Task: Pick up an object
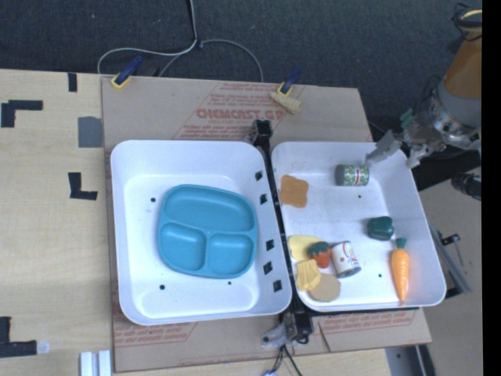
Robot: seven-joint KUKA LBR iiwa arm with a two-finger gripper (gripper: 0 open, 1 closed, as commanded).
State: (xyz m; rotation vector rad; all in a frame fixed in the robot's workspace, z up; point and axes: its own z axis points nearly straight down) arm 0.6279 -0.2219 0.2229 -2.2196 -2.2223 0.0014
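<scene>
Desk [47, 233], pale wood, under a cardboard sheet [235, 112] clamped at far edge, presumably against sliding. Two white bins side by side: left bin [133, 163] with only a blue divided tray [207, 231]; right bin [419, 233] with the pickable clutter. Arm [467, 61] in from right. Claw [389, 149] over right bin's far right corner, spread impossible to tell, nothing visibly held. Nearest candidate, small green-labelled can [353, 175], on its side just left of claw. Orange carrot [400, 271] near right.
</scene>
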